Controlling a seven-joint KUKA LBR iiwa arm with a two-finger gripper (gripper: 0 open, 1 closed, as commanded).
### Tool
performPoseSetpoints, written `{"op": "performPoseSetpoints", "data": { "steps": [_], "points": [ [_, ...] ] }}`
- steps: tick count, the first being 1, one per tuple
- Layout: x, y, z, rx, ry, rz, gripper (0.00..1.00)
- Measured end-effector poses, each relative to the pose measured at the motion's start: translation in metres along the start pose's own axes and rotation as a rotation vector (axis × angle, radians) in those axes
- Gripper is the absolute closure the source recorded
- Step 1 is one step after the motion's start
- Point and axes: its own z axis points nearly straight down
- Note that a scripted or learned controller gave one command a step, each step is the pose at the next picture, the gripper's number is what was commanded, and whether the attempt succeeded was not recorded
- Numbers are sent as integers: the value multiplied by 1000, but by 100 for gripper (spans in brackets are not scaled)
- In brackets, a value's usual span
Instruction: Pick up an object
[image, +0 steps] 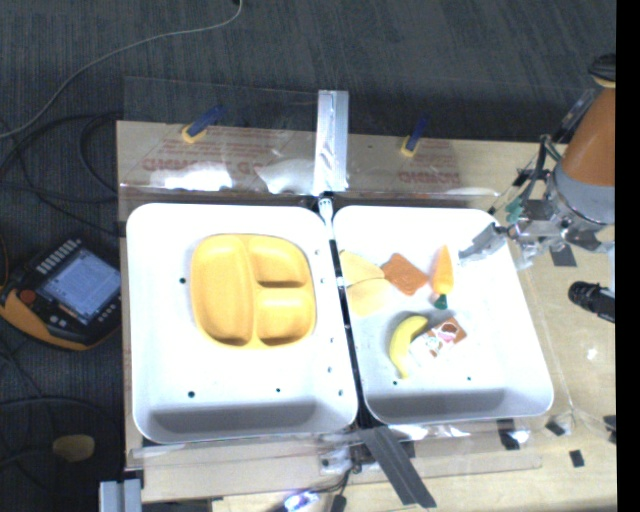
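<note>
The right bin (500, 390) holds several small items: a yellow banana (402, 342), a red and white packet (441, 338) touching it, an orange carrot (442, 271) with a green tip, a flat orange square (405, 273), and pale yellow wedges (361, 281) against the left wall. My gripper (482, 245) hangs over the bin's upper right corner, just right of the carrot and apart from it. Nothing is seen held in it.
The left bin (160, 390) carries a yellow divided plate (252, 290). A metal divider post (332, 140) stands behind the two bins. Clear plastic sheeting (230, 165) lies at the back. A handheld controller (62, 290) sits on the floor to the left.
</note>
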Motion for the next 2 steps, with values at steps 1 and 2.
{"op": "performPoseSetpoints", "data": {
  "steps": [1, 2],
  "points": [
    [58, -1, 143, -11, -4, 290, 0],
    [89, -90, 143, -18, -5, 3, 0]
  ]
}}
